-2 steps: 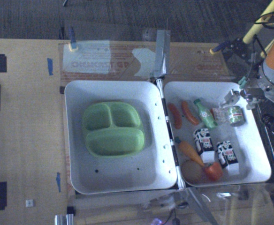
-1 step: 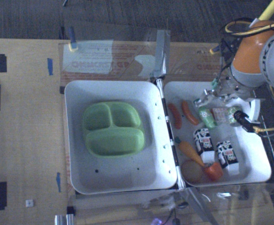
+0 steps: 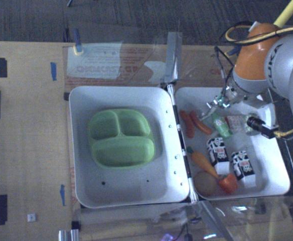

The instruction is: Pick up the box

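Note:
Two black-and-white boxes lie in the right bin [image 3: 279,177]: one box [image 3: 216,151] near the middle, the other box [image 3: 243,164] to its right, nearer the front. My gripper [image 3: 218,103] hangs over the back of that bin, above and behind both boxes, close to a green bottle [image 3: 221,127]. It is open, and nothing sits between its fingers.
Around the boxes lie two red sausages [image 3: 188,124], a carrot [image 3: 204,162], a brown potato [image 3: 205,183], a red piece [image 3: 229,184] and a pink packet [image 3: 235,122]. The left bin [image 3: 81,174] holds a green divided plate [image 3: 121,137].

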